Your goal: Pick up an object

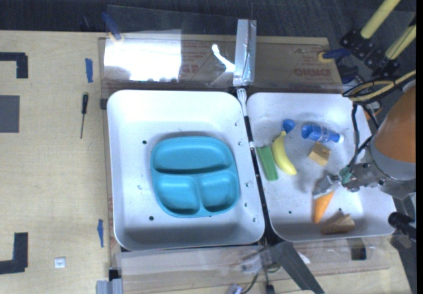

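Near edge, right bin: a brown wedge-shaped piece (338, 222) is seen lying by the near wall of the right bin (301, 102), with an orange carrot-like piece (322, 206) just beyond it.
Gripper: the gripper (332, 182) is held low in the right bin, reaching in from the right, just above the far end of the orange piece; nothing can be made out between the fingers, and whether they are apart or together cannot be told.
Middle of right bin: a tan block (320, 154) and a clear bottle with a blue cap (319, 134) are found just beyond the gripper; a banana (284, 156) and a green block (268, 162) lie to the left, side by side.
Left bin: a blue divided tray (194, 174) is held by the left bin (125, 114).
Likely target: the orange piece is judged nearest to the fingers.
Risk: the piece may be pushed aside, or clipped at its tip, if the fingers close off-centre; the brown wedge close by could be nudged or caught along with it.
Risk, far side: the tan block could be brushed when the arm lifts.
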